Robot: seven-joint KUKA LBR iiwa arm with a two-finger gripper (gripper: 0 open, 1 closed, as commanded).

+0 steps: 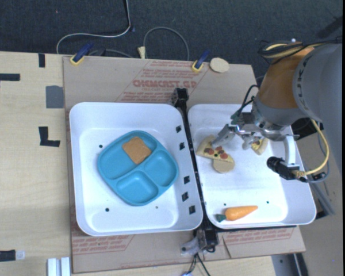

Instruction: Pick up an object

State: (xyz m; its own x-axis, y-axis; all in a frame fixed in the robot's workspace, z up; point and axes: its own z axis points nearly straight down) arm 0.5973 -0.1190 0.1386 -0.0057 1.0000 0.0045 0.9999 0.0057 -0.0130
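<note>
In the right bin (276,188), a toy pizza slice (216,154) lies near the left wall. A toy carrot (239,213) rests by the front wall. A small beige object (259,146) sits just right of the gripper. My gripper (235,137) hangs over the back of this bin, just right of and above the pizza slice. It is open, its fingers are spread, and nothing is between them. The left fingertip (223,135) is close to the slice's upper edge.
The left bin (86,125) holds a blue divided plate (139,168) with a brown square cracker (137,149) in its upper section. A black divider (188,154) separates the bins. A dark cable with a plug (284,168) loops from the arm over the right bin's right side.
</note>
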